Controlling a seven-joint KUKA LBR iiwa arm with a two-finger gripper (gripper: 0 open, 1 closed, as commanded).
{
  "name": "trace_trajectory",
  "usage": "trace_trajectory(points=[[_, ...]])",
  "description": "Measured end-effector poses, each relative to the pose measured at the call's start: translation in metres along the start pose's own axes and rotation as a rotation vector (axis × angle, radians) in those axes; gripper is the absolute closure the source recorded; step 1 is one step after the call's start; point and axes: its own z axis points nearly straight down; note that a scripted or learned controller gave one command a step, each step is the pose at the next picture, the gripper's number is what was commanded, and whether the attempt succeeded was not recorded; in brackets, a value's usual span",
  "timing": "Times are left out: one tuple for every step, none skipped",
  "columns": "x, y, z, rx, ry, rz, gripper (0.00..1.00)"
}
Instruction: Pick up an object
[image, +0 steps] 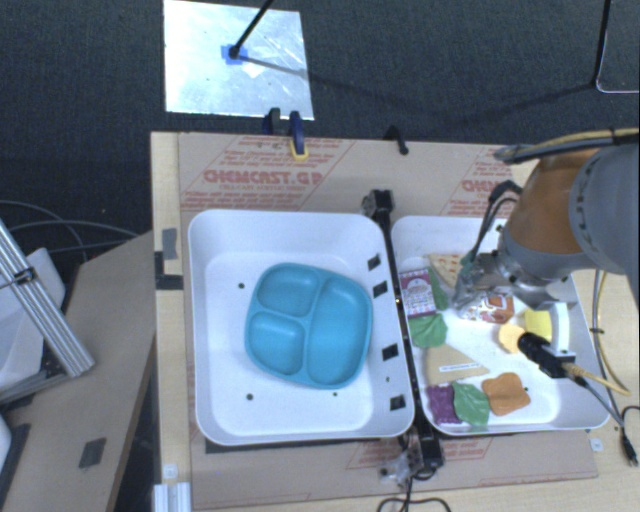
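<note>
So, the biggest thing around is the dark blue-grey carpet floor (80, 90), nubbly in texture, with a shiny crinkled square of silver foil sheet (238, 60) lying on it at the far side. On top of that sits the flat tan cardboard-covered bench (330, 165), printed with red lettering, and a plain brown board (100, 330) sticks out at the left.

Two shallow white plastic bins with rounded corners sit side by side on the bench. The left white bin (215, 400) holds a smooth, glossy light-blue divided plastic plate (307, 325) with three compartments, about in the middle. The right white bin (580, 410) is a jumble of small toy food pieces: a green leafy piece (428, 329) near the left wall, a purple-and-green piece (462, 402) at the near edge, an orange-brown bread-like piece (506, 393) just right of it, and a yellow rounded piece (524, 332) further right.

The grey arm with the orange band (570, 215) comes in from the right and hangs over the far half of the right bin. Its two-finger gripper (478, 285) is down among the clutter next to a red-and-white packet-like piece (488, 310), but honestly I can't tell how far it's spread or whether it has anything.
</note>
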Motion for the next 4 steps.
trace_trajectory(points=[[0.087, -0.02, -0.076, 0.001, 0.007, -0.008, 1.0], [0.198, -0.093, -0.071, 0.013, 0.009, -0.011, 1.0], [0.191, -0.09, -0.082, 0.006, 0.003, -0.001, 1.0], [0.178, -0.048, -0.223, -0.011, 0.004, 0.0, 1.0]])
